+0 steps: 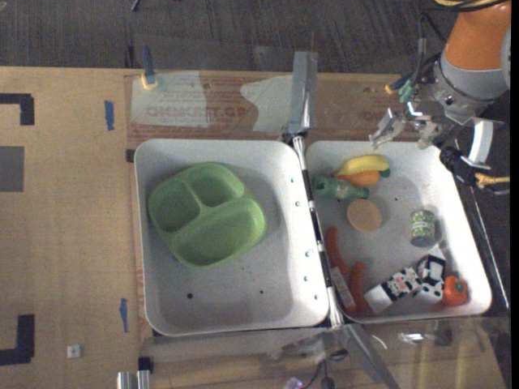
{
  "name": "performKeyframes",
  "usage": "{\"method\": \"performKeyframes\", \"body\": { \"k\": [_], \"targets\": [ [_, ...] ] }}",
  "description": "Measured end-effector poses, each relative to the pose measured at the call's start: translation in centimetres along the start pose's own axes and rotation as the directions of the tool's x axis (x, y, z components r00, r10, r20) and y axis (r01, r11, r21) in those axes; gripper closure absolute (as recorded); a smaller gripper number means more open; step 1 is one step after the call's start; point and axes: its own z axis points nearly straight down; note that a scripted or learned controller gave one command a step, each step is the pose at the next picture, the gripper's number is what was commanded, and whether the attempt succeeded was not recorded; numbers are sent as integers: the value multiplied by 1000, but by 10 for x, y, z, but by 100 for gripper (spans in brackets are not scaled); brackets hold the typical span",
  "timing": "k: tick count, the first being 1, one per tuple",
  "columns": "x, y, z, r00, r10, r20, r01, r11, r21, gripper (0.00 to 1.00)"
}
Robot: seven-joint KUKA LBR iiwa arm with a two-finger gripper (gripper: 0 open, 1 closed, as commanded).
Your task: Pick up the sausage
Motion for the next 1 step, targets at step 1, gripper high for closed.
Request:
{"method": "performKeyframes", "body": {
  "k": [1],
  "targets": [
    [115,-22,61,998,-56,0,56,998,0,0]
  ]
}}
